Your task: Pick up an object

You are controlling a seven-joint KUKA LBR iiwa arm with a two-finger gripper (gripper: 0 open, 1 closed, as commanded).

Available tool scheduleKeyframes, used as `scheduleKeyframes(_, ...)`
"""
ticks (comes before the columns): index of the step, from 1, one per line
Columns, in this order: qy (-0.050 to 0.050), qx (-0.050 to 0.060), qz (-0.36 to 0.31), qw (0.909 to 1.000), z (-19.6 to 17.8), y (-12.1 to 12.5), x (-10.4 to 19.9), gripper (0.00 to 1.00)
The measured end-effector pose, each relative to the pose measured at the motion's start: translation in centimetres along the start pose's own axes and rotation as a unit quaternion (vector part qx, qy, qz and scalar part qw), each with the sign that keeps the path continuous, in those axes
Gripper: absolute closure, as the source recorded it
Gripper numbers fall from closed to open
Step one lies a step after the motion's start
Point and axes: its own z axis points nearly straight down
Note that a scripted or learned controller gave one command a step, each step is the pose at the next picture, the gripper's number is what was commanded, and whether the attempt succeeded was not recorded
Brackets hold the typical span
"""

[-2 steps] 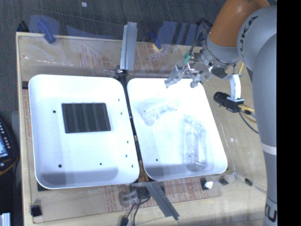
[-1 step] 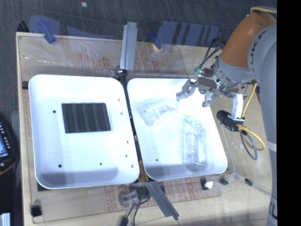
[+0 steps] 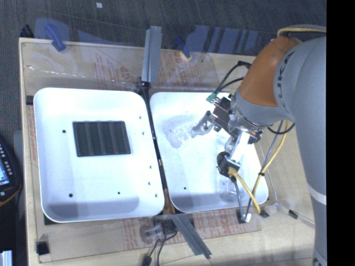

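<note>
Arm (image 3: 299,82) is closest to the lens: big grey link plus orange band, reaching in over the right bin (image 3: 188,173). Gripper (image 3: 198,129) sits low over the far half of that bin, tip aimed at the divider between the two bins.

Gripper state: can't tell open vs closed. The tip is a grey smear on white floor and no gap resolves. Nothing visibly held.

Candidates:
- translucent clump (image 3: 176,132), right bin, just beside the gripper tip on its divider side. Touching or a hair apart, can't tell which. Low contrast on white, fuzzy outline, can't identify it.
- dark ribbed panel (image 3: 102,138), left bin (image 3: 55,170), well apart from the gripper, across the divider. Lies flat, roughly mid-bin.

Progress, my read:
- approach: looks done, tip is right at the clump, so that's the likely target
- grasp: unconfirmed
- lift: not done. Clump appears to rest on the bin floor beside the tip, not raised with it.

Left to do: get the clump between the tips, close, confirm something is actually pinched, lift clear of the bin wall.

Concern: the clump sits off to the side of the tip, not under it, so closing here could catch only an edge or nothing at all. It looks light and floppy, so it could easily be nudged toward the divider instead of gripped.
</note>
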Motion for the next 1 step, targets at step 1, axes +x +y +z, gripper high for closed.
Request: scheduleKeyframes(1,0.001,-0.003,0.062,0.998,-4.81,-1.22,-0.62,0.0)
